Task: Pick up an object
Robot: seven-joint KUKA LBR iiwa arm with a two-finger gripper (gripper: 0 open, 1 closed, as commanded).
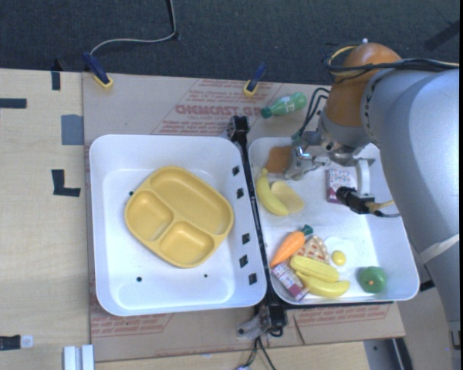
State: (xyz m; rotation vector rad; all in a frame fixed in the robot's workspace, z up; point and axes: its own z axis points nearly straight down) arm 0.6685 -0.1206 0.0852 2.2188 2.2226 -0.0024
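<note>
Banana (276,197) lying at upper left of right bin (397,245), just below gripper (299,163). Finger opening impossible to tell. Likely risk: curved peel slipping aside, or brown piece (278,159) alongside getting nudged instead.

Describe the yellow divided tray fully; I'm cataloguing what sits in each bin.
The yellow tray looks like matte plastic, with rounded corners and three compartments: one large, two smaller. It lies flat and right way up, turned at an angle to the walls of the left bin, near that bin's middle. Nothing lies in its compartments, and nothing touches it except the bin floor beneath.
</note>
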